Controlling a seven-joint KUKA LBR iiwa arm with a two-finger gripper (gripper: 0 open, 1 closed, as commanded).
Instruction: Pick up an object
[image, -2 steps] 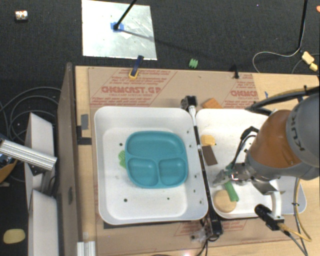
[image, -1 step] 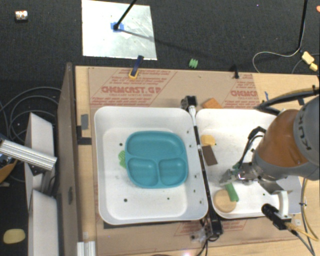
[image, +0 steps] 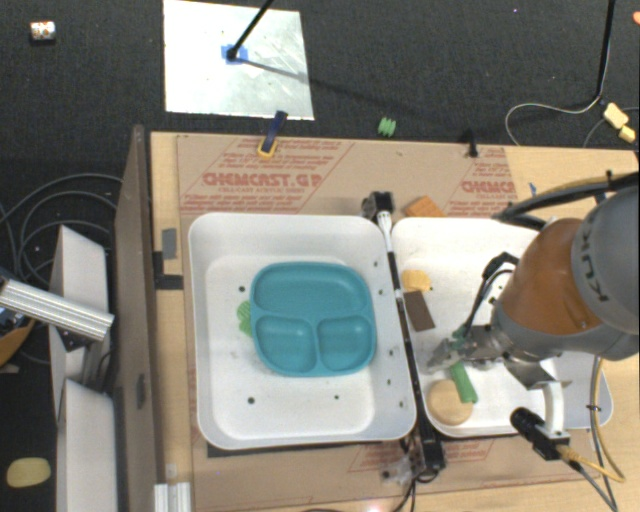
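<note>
**Q:** Gripper first: where is it, and what is its state?

**A:** It hangs over the right bin, at the end of the grey arm with the orange band that reaches in from the right. Whether it is released or clenched cannot be told from this slanted view, and nothing can be said to be held.

**Q:** Reading left to right, what lies in the two bins?

**A:** The left bin holds a teal divided tray, lying flat with a small green item peeping from under its left edge. Across the divider, the right bin holds a yellow piece near its left wall, a brown flat strip just below that, then a green stick and a round tan disc near the front wall.

**Q:** Which relation governs the coming move?

**A:** The green stick lies directly beneath and slightly toward the front of the tool, its long axis running obliquely from upper left to lower right, its lower end touching or overlapping the tan disc. It appears to be the nearest candidate, so a grasp would probably call for closing across that axis.

**Q:** What is the risk?

**A:** The disc, being so close, may be nudged or caught together with the stick.
</note>
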